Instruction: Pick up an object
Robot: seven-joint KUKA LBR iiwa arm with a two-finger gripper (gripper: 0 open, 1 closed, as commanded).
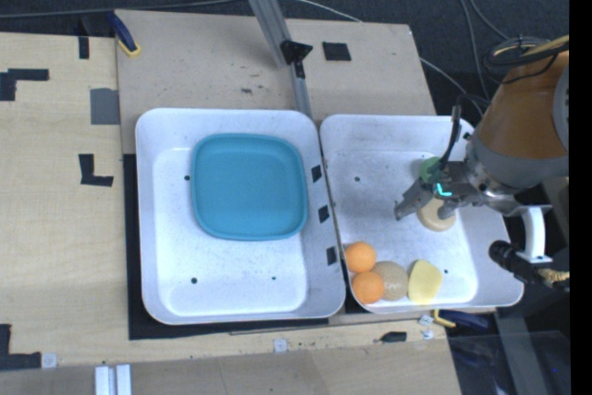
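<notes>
A: Where's the thing to pick?
B: A tan round piece (435, 217) lies in the right bin (370, 153), directly under the end effector (427, 201).
A: Grasped?
B: Can't tell; the fingers are obscured.
A: And nearby?
B: Two oranges (363, 271), a beige lump (392, 279) and a yellow piece (425, 281) sit along the front wall. The left bin (166, 199) holds a blue plate (248, 186).

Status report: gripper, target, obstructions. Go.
Gripper low in right bin, over tan round object; grasp unconfirmed. Two oranges, beige and yellow pieces at near wall. Blue plate in left bin.
</notes>
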